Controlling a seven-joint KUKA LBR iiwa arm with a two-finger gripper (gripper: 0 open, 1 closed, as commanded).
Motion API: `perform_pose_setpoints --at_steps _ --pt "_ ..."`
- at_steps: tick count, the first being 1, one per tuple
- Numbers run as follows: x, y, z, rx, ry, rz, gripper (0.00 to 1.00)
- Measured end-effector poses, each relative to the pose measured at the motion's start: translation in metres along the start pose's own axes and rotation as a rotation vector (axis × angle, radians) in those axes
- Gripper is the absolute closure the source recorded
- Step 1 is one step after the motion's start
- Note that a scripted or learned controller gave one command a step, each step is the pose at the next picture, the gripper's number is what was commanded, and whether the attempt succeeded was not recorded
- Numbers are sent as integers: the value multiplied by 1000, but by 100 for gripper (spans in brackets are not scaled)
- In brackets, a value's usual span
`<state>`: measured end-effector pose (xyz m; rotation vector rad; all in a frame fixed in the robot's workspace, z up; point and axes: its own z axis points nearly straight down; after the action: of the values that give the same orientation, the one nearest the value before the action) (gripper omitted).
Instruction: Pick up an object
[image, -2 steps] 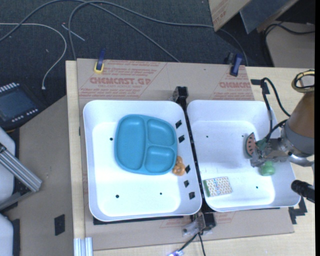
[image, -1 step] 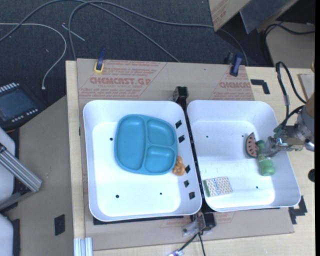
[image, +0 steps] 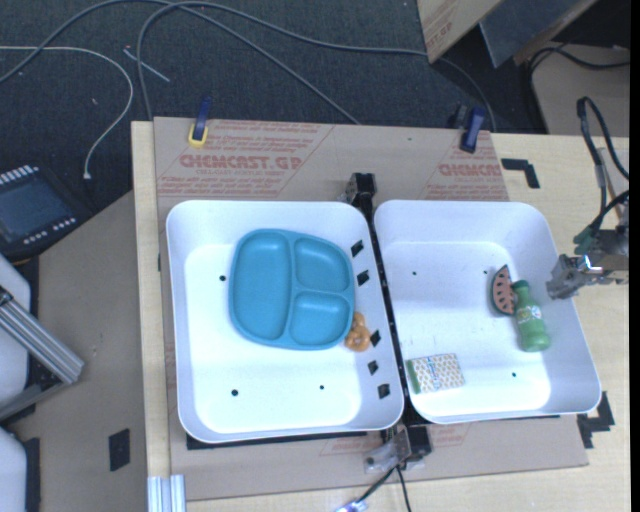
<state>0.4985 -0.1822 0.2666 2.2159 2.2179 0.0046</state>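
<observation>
A: Where is the end effector (image: 572, 272)?
B: At the right bin's (image: 440, 225) right edge, over the rim; whether it is released or clenched cannot be told.
A: And the objects?
B: A green plastic bottle (image: 530, 318) lies near that edge, touching a brown watermelon-slice toy (image: 500, 290). A small patterned packet (image: 436, 373) sits at the front edge. The left bin (image: 200, 300) holds a blue divided plastic plate (image: 290, 288) with a small orange toy (image: 357, 335) just beside it.

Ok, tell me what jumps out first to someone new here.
The big blue plate fills the middle of the left bin, with a small orange piece at its lower right edge. In the right bin a green bottle lies by the right wall, near the gripper at the rim.
</observation>
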Motion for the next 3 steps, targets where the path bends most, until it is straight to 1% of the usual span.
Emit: perform_pose_setpoints --at_steps 1,2,3 --pt "0 1 -28 3 1 0 100" --pt "57 13 -14 8 6 -6 100" --pt "112 14 5 10 6 -5 100"
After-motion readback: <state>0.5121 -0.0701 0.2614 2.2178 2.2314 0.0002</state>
